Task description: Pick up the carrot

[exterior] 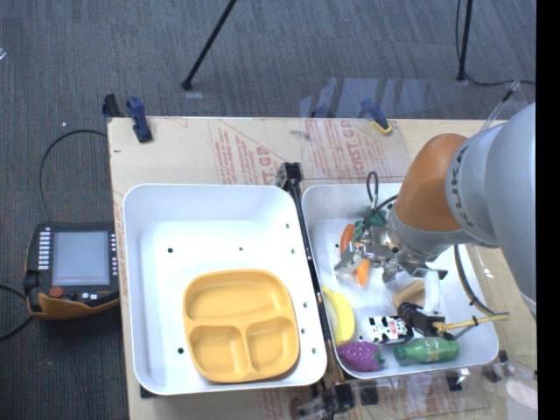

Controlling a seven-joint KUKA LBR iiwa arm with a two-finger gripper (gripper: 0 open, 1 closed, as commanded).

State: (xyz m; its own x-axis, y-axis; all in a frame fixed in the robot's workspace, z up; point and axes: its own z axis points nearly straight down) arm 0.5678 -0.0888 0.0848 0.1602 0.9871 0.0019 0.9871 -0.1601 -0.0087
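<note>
Two white bins; the right bin [319, 201] is crowded along its near edge. The gripper [361, 261] sits at the carrot [348, 237]; finger spread cannot be told.

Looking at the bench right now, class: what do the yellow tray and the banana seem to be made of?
Yellow tray: probably moulded plastic, with a matte, even colour and smoothly rounded compartment walls.
Banana: likely a plastic toy, uniformly yellow with a slight sheen and no blemishes, though that is a guess from its look.
</note>
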